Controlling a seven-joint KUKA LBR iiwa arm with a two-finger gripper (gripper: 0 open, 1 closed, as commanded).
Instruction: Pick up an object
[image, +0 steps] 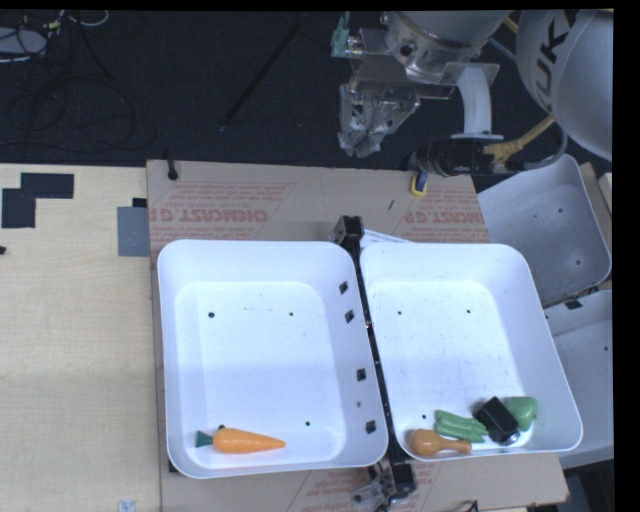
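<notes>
An orange carrot with a green top lies near the front wall of the left bin. In the front right corner of the right bin sit an orange pear-shaped toy, a green bean pod, a black block and a green piece, packed close together. My gripper hangs high above the far edge of the bench, behind the bins, pointing down. Nothing shows between its fingers.
A black divider with clips runs between the two bins. Brown cardboard lies under them. A grey metal plate sits at the right, and cables trail across the dark back left.
</notes>
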